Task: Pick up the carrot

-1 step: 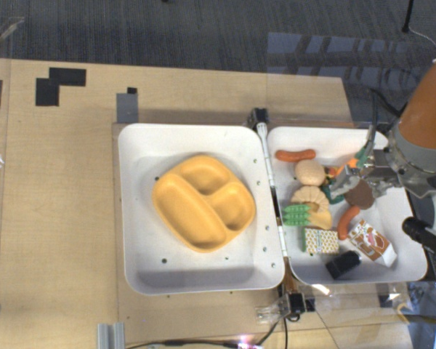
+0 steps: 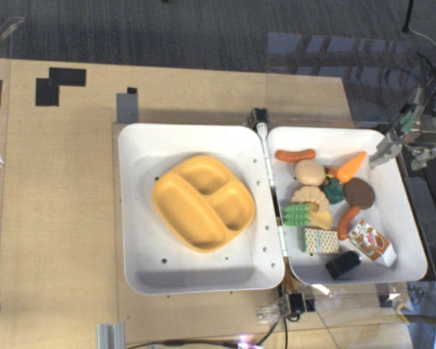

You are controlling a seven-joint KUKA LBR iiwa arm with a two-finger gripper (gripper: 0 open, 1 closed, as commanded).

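Note:
The carrot is an orange wedge lying slantwise in the upper part of the right bin, its dark green leafy end pointing down-left. It rests among other toy foods, next to a tan bun and above a brown disc. My gripper reaches in from the right edge over the bin's upper right corner, just right of the carrot's tip and apart from it. Nothing shows between its fingers.
The right bin also holds a sausage, a second sausage, a green piece, a small carton, a patterned box and a black block. A yellow divided plate lies in the left bin.

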